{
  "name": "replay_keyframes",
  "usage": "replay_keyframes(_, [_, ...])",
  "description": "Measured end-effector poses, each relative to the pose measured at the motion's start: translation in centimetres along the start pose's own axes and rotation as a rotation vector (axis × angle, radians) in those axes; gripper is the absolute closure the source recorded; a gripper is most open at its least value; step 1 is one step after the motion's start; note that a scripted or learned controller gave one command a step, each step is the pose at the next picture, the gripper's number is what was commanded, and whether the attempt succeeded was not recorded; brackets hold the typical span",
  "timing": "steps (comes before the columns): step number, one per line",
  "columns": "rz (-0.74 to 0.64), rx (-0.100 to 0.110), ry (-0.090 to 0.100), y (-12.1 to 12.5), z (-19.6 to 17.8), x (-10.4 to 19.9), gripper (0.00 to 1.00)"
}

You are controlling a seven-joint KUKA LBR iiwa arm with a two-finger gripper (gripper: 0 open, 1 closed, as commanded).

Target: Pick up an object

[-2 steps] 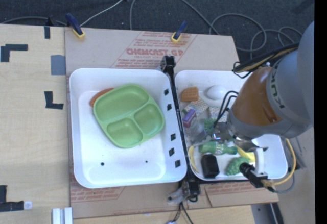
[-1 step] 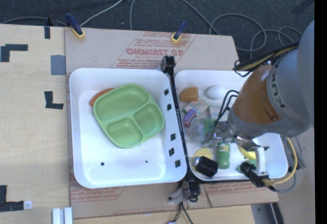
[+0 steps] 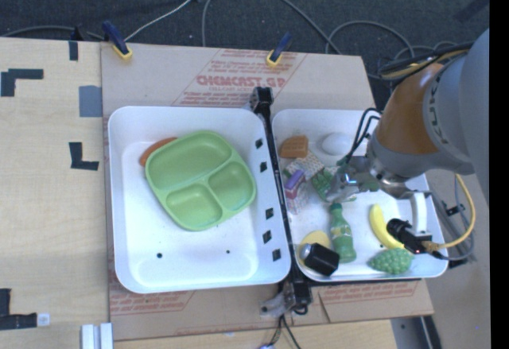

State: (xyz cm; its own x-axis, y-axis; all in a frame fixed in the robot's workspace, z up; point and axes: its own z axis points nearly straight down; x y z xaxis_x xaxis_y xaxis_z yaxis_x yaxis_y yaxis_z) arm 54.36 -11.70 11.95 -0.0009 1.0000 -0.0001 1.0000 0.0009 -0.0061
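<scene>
Over right bin [image 3: 359, 118], gripper [image 3: 347, 183] hangs low above green bottle [image 3: 342, 232] in clutter; claw state: cannot tell. Best: descend straight onto bottle neck, clear of banana [image 3: 382, 227], close firmly before lifting

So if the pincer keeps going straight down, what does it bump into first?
Probably the green bottle. The pincer hangs over the right bin, just above the bottle's top, though one slanted view leaves depth unsure.
</scene>
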Motion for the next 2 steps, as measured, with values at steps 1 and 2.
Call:
replay_keyframes(1, [0.0, 0.001, 0.0, 0.0, 0.0, 0.0, 0.0])
replay_keyframes(2, [0.0, -0.008, -0.002, -1.9, 3.6, 1.0, 0.0])
